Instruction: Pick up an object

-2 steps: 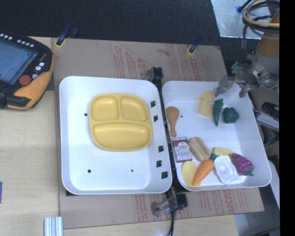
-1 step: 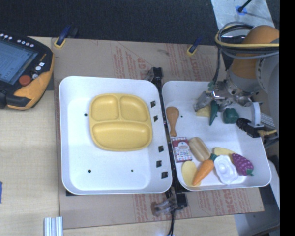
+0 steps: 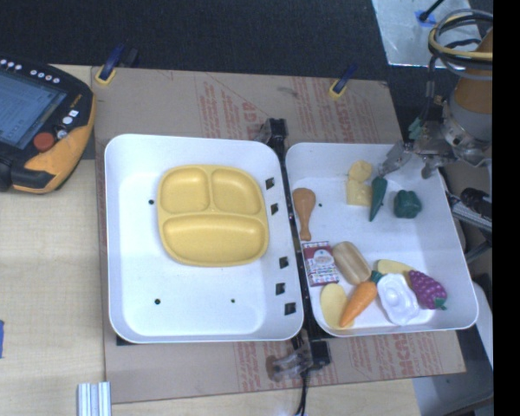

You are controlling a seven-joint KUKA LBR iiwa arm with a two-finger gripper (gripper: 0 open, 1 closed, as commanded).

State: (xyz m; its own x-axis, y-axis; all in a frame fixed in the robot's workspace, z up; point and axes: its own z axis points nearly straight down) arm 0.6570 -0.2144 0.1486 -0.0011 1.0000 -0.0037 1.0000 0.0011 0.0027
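My gripper (image 3: 410, 165) hangs over the far right part of the right bin (image 3: 442, 232); its two fingers stand spread apart and open, with nothing between them. A dark green pepper (image 3: 378, 199) lies just below the left finger (image 3: 392, 160), its top close to the fingertip. Right beside it sits a small green lump (image 3: 406, 204). A pale yellow block (image 3: 359, 183) lies to the left of the pepper. The arm's orange band (image 3: 473, 89) shows at the right edge.
The right bin also holds a wooden spoon (image 3: 304, 208), a red packet (image 3: 320, 263), a bread roll (image 3: 351, 261), a carrot (image 3: 358, 302), a white item (image 3: 397, 300) and purple grapes (image 3: 426, 289). A yellow divided plate (image 3: 213, 215) lies in the left bin (image 3: 130, 267). A teach pendant (image 3: 26, 124) rests far left.
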